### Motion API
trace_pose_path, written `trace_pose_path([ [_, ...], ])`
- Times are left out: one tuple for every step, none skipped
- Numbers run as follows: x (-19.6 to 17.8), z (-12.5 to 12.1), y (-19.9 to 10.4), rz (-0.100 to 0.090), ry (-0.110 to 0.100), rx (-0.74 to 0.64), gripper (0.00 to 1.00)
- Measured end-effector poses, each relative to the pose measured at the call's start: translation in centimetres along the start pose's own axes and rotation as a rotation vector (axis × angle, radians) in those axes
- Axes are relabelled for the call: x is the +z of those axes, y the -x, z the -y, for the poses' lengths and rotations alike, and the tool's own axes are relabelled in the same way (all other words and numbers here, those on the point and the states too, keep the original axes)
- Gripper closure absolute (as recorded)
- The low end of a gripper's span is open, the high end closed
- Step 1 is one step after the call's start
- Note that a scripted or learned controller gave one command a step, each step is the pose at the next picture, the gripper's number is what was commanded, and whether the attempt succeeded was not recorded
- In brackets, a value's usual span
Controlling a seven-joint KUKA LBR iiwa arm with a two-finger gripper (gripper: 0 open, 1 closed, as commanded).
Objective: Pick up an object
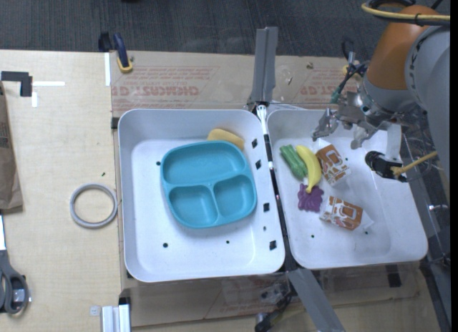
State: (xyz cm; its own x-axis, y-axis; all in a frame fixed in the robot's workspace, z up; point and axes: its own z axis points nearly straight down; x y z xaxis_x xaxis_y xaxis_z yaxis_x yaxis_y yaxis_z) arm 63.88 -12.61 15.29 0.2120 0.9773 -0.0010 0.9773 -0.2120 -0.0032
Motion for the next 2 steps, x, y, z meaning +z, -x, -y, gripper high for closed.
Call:
trace_pose_path([
  [4.3, 2.8, -1.0, 0.0, 0.001, -0.23, 0.0],
  [5.7, 1.8, -1.4, -0.001, 0.009, -0.235, 0.0],
])
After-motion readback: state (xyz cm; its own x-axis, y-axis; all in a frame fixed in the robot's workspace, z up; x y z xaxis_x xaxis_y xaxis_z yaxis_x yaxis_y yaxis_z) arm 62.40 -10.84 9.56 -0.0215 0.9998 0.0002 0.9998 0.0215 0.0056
